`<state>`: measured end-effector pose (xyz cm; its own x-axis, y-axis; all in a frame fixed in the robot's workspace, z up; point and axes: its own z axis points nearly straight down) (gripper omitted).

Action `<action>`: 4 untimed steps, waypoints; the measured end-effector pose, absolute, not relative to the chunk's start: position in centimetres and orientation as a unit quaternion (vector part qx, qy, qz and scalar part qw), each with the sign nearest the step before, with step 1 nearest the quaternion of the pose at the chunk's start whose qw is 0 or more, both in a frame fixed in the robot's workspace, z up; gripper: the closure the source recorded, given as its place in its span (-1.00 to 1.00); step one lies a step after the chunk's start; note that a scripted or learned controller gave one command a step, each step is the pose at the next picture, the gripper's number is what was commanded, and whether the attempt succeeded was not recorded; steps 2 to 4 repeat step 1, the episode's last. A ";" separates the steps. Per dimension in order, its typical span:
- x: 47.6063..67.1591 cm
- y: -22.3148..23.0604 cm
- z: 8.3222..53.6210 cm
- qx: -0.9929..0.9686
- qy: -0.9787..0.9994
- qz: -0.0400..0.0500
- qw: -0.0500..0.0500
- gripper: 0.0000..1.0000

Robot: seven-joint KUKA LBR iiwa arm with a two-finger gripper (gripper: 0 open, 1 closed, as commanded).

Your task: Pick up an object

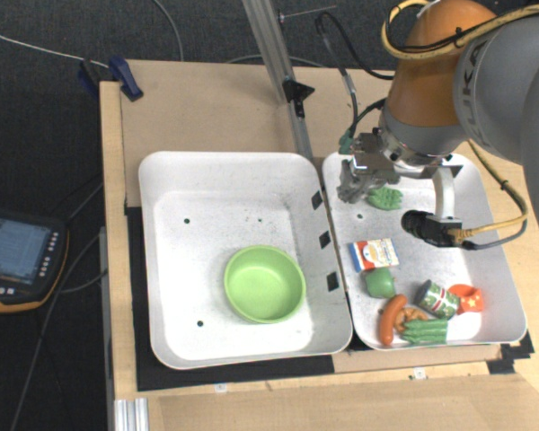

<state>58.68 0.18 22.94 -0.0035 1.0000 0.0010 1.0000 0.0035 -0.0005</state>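
Nearest me runs the front edge of the pale wooden desk [251, 402], well below and left of the tool. Going left to right from there: the shallow white left bin [175, 187] sits off to the tool's left, and its one item, a round lime-green plastic bowl [264, 283], lies low and left of the tool, well apart from it.

Next comes the shallow white right bin [503, 303], with the grey metal tool [357, 187] hanging over its upper left corner under the arm's orange band. I cannot tell how wide it stands or whether anything is in it; from this angle the tips are a dark cluster.

Just to the tool's right, close beside it, lies a bumpy light-green toy vegetable [385, 197], the likeliest thing to pick up. Below the tool are a small white carton with red and blue print [375, 254] and a round green toy fruit [380, 283]. Lower and to the right sit a brown toy sausage [392, 317], a bunch of green toy beans [427, 331], a small printed can lying tilted [438, 299] and an orange-red toy piece [468, 298], crowded together.

To do this well, I would say shift right until the bumpy vegetable is centred under the tool, descend straight, and close across its narrow side, keeping clear of the bin wall.
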 end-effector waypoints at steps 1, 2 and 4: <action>60.9 5.9 22.6 -0.705 -0.709 0.000 0.001 1.00; 60.9 5.9 22.6 -0.705 -0.709 0.000 0.001 1.00; 60.9 5.9 22.6 -0.705 -0.709 0.000 0.001 1.00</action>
